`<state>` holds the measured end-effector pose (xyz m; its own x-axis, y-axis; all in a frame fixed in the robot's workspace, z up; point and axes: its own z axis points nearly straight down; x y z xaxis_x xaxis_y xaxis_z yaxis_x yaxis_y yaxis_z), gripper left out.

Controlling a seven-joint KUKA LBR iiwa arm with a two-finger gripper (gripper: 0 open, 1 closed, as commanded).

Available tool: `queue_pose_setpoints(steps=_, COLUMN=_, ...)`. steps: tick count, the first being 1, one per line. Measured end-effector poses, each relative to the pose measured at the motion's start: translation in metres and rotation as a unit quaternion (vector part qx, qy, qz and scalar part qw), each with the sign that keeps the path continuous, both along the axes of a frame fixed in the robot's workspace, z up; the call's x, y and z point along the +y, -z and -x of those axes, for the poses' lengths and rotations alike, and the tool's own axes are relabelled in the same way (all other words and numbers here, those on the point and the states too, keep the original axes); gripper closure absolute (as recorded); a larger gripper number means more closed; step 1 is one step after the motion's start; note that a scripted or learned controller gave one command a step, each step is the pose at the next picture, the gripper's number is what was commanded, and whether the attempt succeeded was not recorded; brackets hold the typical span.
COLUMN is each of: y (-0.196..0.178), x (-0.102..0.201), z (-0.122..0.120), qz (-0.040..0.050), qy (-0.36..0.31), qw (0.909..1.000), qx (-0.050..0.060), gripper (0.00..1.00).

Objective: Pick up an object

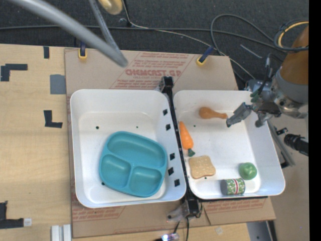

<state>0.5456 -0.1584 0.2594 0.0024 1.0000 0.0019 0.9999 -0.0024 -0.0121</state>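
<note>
Gripper open over right bin; arm cut off at edge.

Grey arm reaching in from the right, end effector fingers spread apart, holding nothing

Setting: robotics lab bench. Evidence: two white bins side by side on a printed cardboard sheet, clamped at the far edge by yellow clips; black tape marks on the wooden bench at left; loose black cables over dark carpet at the far side; grey robot arm at right; toy food, including a carrot, in the right bin.
</note>
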Motion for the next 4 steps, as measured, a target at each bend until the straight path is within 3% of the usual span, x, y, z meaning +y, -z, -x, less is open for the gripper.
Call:
queue_pose_setpoints(steps=1, y=-0.006, x=0.000, z=-0.002, qz=0.0010, qy=-0.002, qw=1.0000, qx=-0.005, gripper=0.00)
queue_pose_setpoints(steps=4, y=0.153, x=-0.013, z=-0.008, qz=0.0008, qy=-0.001, qw=1.0000, qx=-0.003, gripper=0.00)
